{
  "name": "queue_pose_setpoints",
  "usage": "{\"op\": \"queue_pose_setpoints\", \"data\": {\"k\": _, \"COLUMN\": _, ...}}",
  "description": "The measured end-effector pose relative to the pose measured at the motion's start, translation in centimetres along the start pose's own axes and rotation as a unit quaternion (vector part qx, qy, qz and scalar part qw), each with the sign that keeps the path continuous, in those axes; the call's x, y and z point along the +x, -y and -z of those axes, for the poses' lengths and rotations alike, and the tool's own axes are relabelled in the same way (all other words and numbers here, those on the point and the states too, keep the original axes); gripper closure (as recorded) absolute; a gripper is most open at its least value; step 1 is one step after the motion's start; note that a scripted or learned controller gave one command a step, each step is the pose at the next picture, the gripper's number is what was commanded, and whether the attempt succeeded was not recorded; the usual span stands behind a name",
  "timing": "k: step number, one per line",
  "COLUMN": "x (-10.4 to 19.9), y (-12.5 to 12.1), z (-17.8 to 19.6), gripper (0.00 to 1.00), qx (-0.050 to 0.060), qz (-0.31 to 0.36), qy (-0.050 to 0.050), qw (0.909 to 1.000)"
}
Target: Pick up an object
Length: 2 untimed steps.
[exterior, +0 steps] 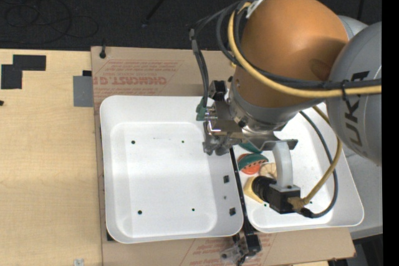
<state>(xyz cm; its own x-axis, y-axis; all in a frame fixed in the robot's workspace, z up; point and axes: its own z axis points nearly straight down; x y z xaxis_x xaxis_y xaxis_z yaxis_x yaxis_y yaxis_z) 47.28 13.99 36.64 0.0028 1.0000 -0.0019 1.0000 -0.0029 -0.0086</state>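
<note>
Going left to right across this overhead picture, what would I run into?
Wooden bench → left bin → black divider between the bins → small colourful objects in the right bin, under the big orange and grey arm.

Two shallow white plastic bins sit side by side on the pale wooden counter (43, 152). The left bin (118, 221) lies beside the right bin (349, 212), their inner walls touching. In the right bin, near that shared wall, small mixed objects (252, 164) lie under the grey arm (293, 53).
</note>
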Motion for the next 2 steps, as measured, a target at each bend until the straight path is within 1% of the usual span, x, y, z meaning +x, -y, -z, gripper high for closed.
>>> {"op": "queue_pose_setpoints", "data": {"k": 1, "x": -7.0, "y": -0.3, "z": 4.6, "gripper": 1.00, "qx": -0.005, "qz": -0.001, "qy": 0.000, "qw": 1.0000}}
{"op": "queue_pose_setpoints", "data": {"k": 2, "x": -1.8, "y": -1.0, "z": 16.0, "gripper": 1.00, "qx": -0.009, "qz": 0.004, "qy": -0.002, "qw": 0.9999}}
